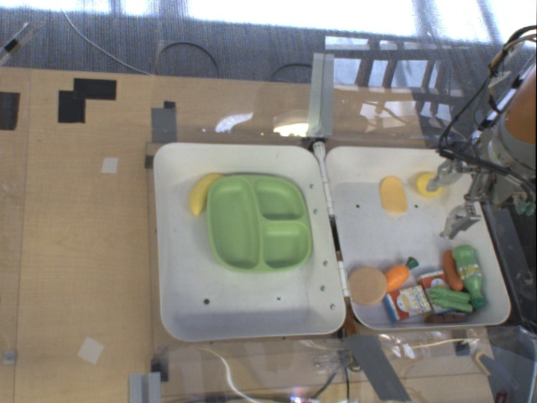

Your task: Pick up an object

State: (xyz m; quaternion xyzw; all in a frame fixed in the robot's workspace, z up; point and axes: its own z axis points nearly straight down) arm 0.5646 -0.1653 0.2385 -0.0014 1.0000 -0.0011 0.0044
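My gripper (454, 198) hovers over the right side of the right bin (362, 175), open, with nothing between its fingers. One fingertip (442, 175) is right next to a small yellow piece (426, 183); whether they touch I cannot tell. A yellow oblong piece (393, 194) lies to its left. Below the gripper, in the bin's near corner, lie a green bottle (470, 273), a red sausage (452, 268), a carrot (398, 275), a round tan cookie (367, 285), a small carton (411, 300) and a green pod (449, 297).
The left bin (180, 292) holds a green divided plate (257, 222) with a banana (200, 193) partly under its left edge. A metal divider (329, 212) separates the bins. Cables (470, 116) hang beside the arm at the right.
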